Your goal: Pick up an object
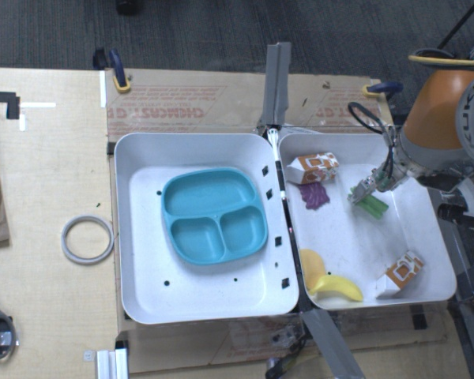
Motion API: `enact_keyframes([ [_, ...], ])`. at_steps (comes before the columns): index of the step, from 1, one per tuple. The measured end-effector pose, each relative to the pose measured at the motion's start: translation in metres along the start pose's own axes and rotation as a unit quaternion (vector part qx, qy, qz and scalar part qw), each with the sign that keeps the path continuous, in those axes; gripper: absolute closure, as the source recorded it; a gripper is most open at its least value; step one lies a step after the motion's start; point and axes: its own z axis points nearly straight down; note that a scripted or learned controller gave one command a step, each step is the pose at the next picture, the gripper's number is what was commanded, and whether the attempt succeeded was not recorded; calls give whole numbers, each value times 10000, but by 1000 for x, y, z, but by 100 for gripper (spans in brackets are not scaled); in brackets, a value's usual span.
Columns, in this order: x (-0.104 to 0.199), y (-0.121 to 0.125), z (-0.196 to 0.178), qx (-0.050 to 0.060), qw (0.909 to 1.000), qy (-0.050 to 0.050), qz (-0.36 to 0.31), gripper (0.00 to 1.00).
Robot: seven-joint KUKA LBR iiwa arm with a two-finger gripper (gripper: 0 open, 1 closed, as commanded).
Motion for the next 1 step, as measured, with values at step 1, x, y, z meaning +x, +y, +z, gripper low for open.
enact_keyframes([
  [1, 46, 50, -84, 6, 9947, 3, 1029, 100],
])
